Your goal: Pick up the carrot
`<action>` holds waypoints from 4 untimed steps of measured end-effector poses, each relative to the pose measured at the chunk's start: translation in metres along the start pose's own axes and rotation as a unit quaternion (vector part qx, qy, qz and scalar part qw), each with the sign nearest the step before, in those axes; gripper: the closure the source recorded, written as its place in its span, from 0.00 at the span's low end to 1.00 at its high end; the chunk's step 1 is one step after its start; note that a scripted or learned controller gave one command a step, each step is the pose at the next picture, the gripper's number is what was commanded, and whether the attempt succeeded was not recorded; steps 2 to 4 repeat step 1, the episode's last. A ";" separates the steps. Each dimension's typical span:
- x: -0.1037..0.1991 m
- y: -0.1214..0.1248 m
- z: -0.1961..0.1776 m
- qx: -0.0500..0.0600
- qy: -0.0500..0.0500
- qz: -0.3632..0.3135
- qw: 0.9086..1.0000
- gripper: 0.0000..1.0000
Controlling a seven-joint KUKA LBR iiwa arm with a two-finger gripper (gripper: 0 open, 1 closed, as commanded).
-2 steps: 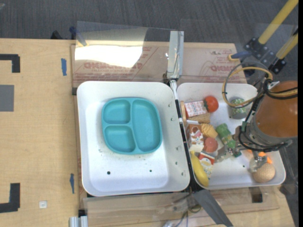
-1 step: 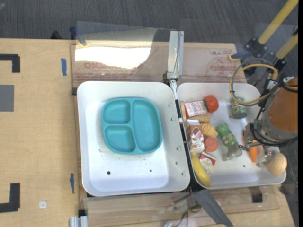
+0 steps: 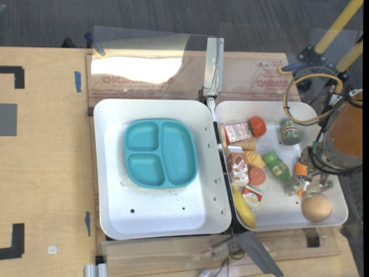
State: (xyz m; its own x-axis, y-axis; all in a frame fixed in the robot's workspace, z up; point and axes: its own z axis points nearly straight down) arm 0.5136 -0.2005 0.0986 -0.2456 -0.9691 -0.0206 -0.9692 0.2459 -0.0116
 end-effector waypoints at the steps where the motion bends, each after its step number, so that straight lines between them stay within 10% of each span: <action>1: -0.044 0.020 -0.073 -0.001 0.009 -0.027 1.000 1.00; 4: -0.044 0.020 -0.073 -0.001 0.009 -0.027 1.000 1.00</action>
